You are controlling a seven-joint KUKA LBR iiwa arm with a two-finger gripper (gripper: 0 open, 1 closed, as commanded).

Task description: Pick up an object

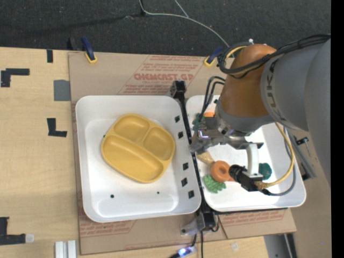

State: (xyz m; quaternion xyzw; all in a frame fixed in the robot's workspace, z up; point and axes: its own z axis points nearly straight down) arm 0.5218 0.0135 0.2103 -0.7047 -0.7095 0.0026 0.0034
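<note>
The arm's gripper [204,138] hangs low over the left side of the right bin [279,198], close to the divider between the bins. Just below it lies a beige piece [205,157], and I cannot tell whether they touch. An orange ring [219,171] sits a little further toward the front. A green leafy toy [212,184] lies by the bin's front left corner. A teal object [265,170] shows to the right, partly behind the wrist. The orange-banded wrist covers the bin's middle and back.
The left bin [88,192] holds a yellow divided plate [138,147], tilted slightly, in its middle. Black clips run along the divider [185,165] between the bins. Cardboard lies under both bins, held by clamps at the back.
</note>
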